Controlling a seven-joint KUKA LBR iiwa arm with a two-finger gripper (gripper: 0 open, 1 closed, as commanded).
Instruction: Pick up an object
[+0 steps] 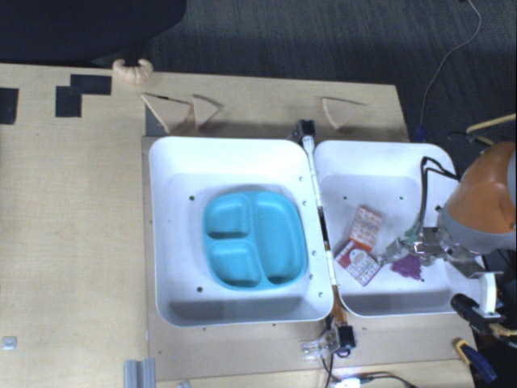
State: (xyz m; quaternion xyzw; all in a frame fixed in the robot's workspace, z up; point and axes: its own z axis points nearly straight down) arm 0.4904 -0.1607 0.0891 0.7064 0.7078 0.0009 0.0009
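In the right bin (380,164) lie a pale orange-and-white packet (367,225), a red-and-white packet (357,260) just below it, and a small purple object (408,267). My gripper (401,249) reaches in from the right, low over the bin floor. It sits just above the purple object and right beside the red-and-white packet. Nothing visibly hangs from it. The arm's orange band (485,196) fills the bin's right side and hides part of the floor there.
The left bin (174,217) holds a blue divided plate (254,238). A ridge (319,217) separates the two bins. A black cable (423,192) runs along the arm, and clips sit at the bench's front edge (331,344).
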